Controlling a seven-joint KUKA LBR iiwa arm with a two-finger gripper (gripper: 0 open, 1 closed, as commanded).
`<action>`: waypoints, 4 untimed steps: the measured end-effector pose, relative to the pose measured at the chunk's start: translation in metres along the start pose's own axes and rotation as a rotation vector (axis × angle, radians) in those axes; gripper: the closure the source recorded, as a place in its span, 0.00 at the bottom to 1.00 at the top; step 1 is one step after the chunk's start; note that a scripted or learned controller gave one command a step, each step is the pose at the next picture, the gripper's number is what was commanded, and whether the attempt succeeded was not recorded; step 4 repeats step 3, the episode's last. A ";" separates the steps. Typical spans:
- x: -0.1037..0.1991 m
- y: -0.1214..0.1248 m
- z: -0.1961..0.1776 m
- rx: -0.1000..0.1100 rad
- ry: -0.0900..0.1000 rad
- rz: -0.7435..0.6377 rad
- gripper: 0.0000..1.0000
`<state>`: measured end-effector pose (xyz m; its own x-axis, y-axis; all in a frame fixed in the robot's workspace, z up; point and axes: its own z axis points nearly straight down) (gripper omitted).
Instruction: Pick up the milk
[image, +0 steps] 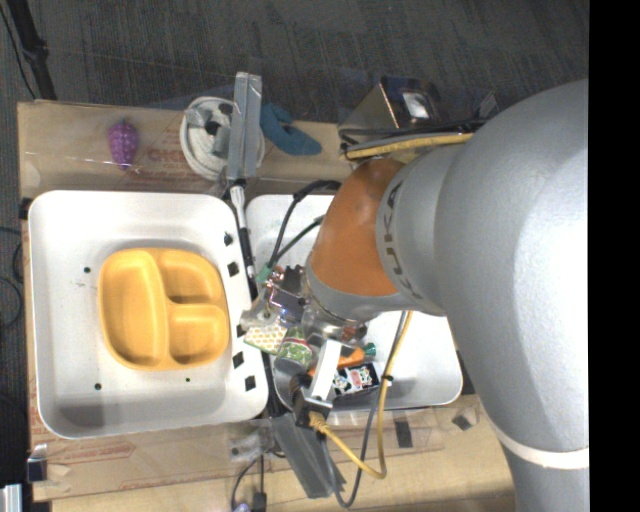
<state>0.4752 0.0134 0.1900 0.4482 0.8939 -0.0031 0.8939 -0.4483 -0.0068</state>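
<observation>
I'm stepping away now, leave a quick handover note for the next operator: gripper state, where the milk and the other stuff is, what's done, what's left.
Gripper: low in the right bin, at its left side among the clutter; what it holds, if anything, cannot be made out.
Milk: probably the small printed carton beside the gripper, near the right bin's front edge, among other small items; too cluttered to be sure.
Left bin: holds a yellow divided tray.
Done: arm has reached into the right bin.
Left: a confirmed grasp and lift of the milk.
</observation>
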 end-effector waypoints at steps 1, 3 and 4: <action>0.000 0.000 0.000 0.000 0.000 0.001 0.00; -0.093 0.065 -0.009 -0.004 0.003 0.064 0.00; -0.093 0.065 -0.009 -0.004 0.003 0.064 0.00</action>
